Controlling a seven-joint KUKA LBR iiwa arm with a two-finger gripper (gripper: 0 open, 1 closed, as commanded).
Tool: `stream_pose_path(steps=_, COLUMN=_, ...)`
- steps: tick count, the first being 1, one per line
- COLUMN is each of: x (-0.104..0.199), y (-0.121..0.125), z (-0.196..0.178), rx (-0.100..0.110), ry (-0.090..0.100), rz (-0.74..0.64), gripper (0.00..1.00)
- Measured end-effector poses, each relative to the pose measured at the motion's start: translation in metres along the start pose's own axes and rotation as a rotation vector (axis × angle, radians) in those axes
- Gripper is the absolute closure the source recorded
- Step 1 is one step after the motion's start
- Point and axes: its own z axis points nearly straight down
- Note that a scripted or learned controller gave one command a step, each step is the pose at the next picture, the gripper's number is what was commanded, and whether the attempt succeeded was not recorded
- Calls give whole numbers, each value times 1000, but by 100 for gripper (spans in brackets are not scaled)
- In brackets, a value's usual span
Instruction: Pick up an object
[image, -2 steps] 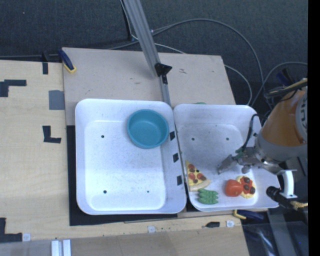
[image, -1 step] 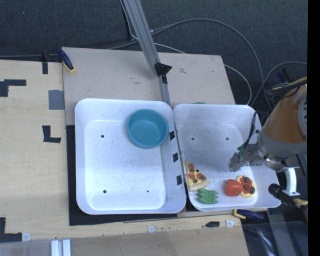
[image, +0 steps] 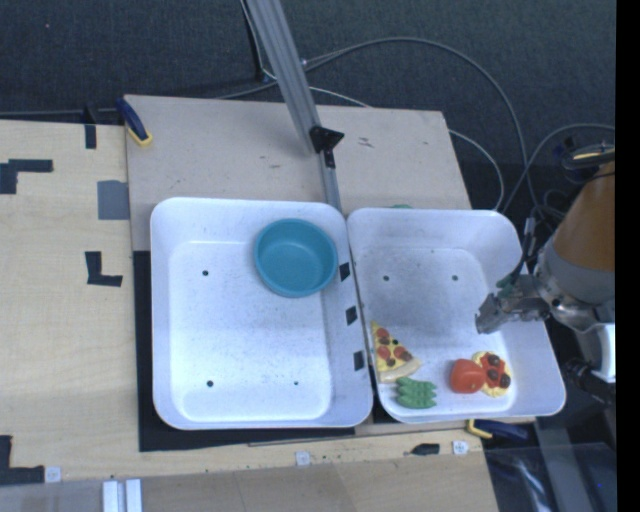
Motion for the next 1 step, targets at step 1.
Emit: stream_pose_path(steps=1, x=4, y=10, z=-53, rx=0, ry=0, rz=-1, gripper=100)
